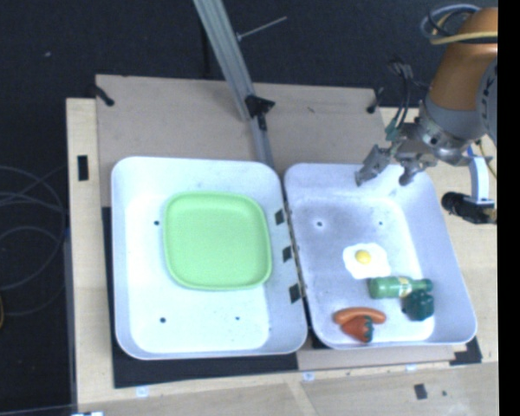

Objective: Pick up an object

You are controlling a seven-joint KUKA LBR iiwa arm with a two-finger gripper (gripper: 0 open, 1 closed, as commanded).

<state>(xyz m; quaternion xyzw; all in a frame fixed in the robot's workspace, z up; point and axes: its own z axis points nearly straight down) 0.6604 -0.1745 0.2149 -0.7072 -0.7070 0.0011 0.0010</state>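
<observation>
Robotics lab test cell, plain wooden surface on dark floor, two white bins set side by side, grey metal mounting pole at its far edge, loose cables beyond the left edge

Two shallow white bins side by side: left bin, right bin. One green square plate, far left of the gripper. One toy fried egg, one green bottle, one dark green toy, one red-orange toy vegetable, all below the gripper. One grey pole, up-left of the gripper.
</observation>
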